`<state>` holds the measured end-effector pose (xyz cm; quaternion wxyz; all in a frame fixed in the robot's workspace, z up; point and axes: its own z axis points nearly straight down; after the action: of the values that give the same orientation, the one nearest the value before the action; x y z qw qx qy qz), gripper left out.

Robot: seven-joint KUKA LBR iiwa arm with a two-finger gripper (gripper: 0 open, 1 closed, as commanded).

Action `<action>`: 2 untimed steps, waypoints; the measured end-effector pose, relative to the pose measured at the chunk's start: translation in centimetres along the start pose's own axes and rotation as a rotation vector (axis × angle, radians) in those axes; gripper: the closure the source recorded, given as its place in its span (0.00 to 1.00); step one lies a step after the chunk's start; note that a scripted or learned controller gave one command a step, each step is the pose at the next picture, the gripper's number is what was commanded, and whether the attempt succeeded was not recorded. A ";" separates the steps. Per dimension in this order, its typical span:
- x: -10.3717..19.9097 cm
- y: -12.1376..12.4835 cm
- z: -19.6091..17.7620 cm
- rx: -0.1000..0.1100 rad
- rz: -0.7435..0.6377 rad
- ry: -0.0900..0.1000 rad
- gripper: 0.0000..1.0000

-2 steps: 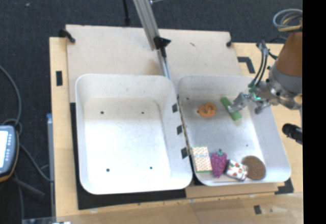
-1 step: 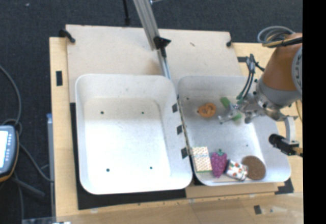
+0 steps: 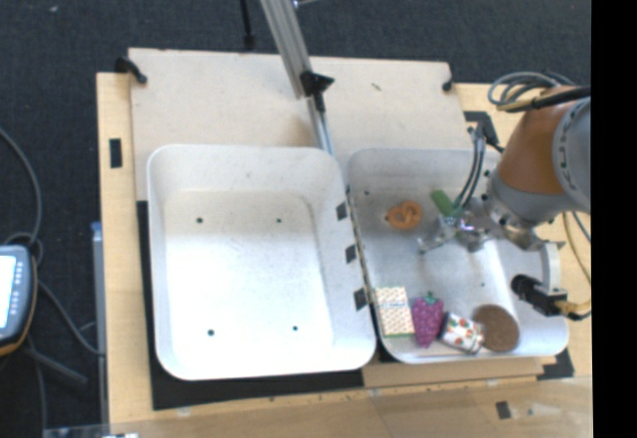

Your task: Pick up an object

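Along the near wall of the right bin lie a pale patterned box, a purple toy, a red-and-white packet and a brown disc. Farther in, the gripper hangs low over the bin floor; whether it is open or closed cannot be told, and nothing visibly sits in it. An orange-brown lump lies just to its left, apart. A green piece sits just beyond it.

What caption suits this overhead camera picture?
Grey arm reaches into the right bin, above an orange lump and small items.
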<state>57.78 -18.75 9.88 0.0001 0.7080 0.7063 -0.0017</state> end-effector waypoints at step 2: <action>-0.6 -0.7 -6.9 -0.009 0.001 0.000 1.00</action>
<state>57.14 -19.33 16.81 0.0031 0.7084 0.7058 0.0016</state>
